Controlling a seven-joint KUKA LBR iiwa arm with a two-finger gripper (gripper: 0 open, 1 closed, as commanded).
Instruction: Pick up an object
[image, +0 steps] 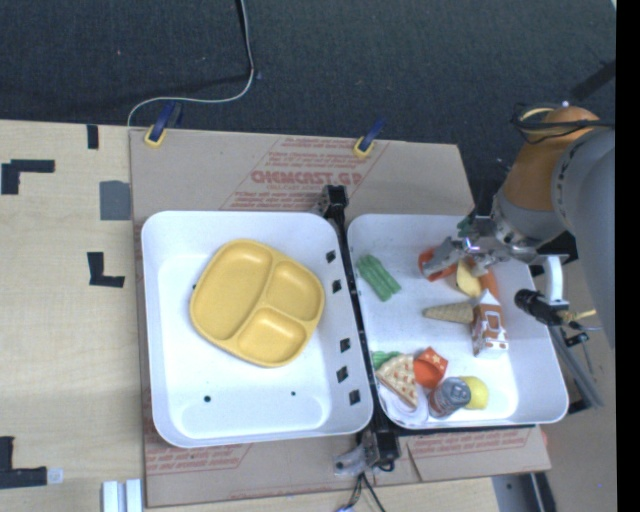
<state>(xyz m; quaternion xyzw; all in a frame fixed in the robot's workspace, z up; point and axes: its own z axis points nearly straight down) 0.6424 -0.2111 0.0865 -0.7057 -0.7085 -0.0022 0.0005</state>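
Hovering low over the right-hand shallow white bin (520, 395), the claw (470, 250) stood over a small yellow-and-orange plastic toy (468, 277) just beneath it — light, rigid, probably slick; best gripped across its narrow middle. Its opening could not be told.

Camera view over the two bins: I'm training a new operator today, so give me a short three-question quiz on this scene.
1. True or false: the yellow three-compartment plastic tray lies in the right white bin.
2. Which item lies nearest the black divider between the bins? A) green ridged toy vegetable B) tan toy ice-cream cone C) small yellow ball
3. Fill in: the gripper sits over the ___ bin's far end, among orange and yellow toy pieces.

Key: 1 false, it is in the left white bin; 2 A; 3 right.
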